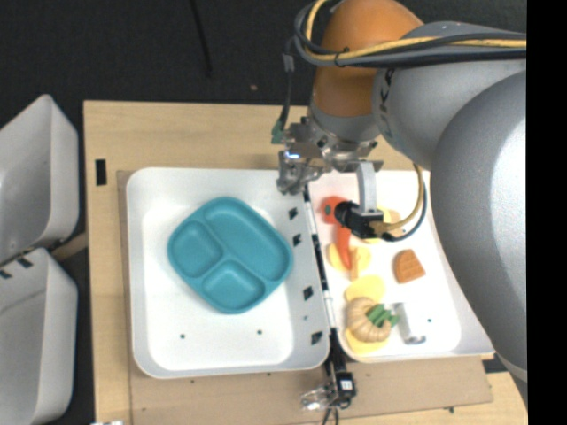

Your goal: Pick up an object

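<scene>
The right bin point(443, 326) holds several small toy foods. A red piece point(330, 207) and an orange carrot-like piece point(345, 248) lie near its left wall. A brown biscuit-like piece point(408, 266) sits further right. At the front lie a yellow slice point(365, 288), a tan croissant-like piece point(361, 319) with a green piece point(382, 315) on it, and a small grey metal thing point(407, 322). My gripper point(290, 177) hangs at the far end of the divider between the bins, above and left of the red piece. Nothing shows held in it.
A teal divided plate point(229, 252) lies in the middle of the left bin point(151, 335). The big grey arm covers the right bin's far right part. Black clips run along the wall between the bins point(312, 273).
</scene>
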{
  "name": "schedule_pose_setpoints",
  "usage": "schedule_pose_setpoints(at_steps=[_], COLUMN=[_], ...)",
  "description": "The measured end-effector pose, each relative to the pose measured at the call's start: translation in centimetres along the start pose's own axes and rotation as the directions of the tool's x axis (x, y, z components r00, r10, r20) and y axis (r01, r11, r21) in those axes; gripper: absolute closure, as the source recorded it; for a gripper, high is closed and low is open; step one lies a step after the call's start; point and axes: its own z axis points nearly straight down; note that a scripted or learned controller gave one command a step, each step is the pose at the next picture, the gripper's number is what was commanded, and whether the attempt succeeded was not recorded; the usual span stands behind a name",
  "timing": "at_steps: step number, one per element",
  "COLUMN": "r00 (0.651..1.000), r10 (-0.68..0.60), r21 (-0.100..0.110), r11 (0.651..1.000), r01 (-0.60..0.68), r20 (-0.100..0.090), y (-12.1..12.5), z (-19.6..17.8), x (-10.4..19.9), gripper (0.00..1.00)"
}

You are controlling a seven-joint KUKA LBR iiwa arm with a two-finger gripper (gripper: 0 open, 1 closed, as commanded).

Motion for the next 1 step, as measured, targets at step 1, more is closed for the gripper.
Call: schedule_pose_setpoints(at_steps=[1], r00=[1.0], r10=[0.005], r21=[-0.003], r11=[1.0], r01=[-0.005], r20=[0.002], y=[0.92], z=[0.51], x=[-0.73], gripper=[1.0])
